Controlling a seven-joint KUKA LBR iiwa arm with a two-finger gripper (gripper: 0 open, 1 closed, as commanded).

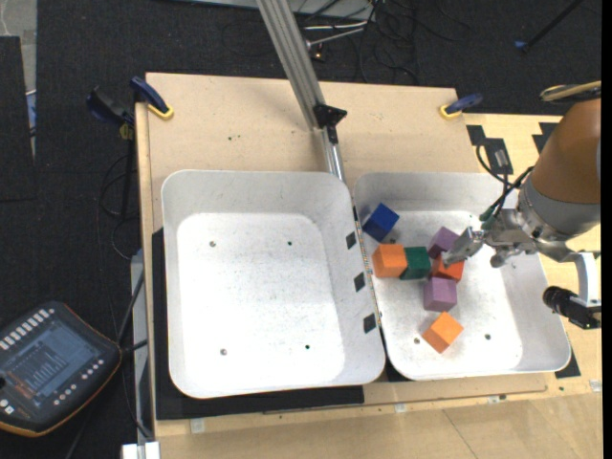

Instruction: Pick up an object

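Blocks crowd the middle of the right bin [535, 352] in the right half of the frame: a blue block [381, 222] near that bin's upper left wall, an orange block [388, 260] touching a green block [416, 263], a purple block [445, 241] above a red block [449, 271], a second purple block [440, 293] just below them, and a second orange block [444, 332] lowest, a little apart. The pincer [467, 247] sits just beside the upper purple block and the red one, reaching in from the right edge; whether it is spread or pressed together cannot be told, and nothing can be seen pinched in it. Open floor lies along the right bin's lower and right sides, between the cluster and the rim. The left bin [191, 199] fills the centre-left of the frame, its rim touching the right bin's. Both rest on the bench [239, 122], which has bare board toward the upper edge.
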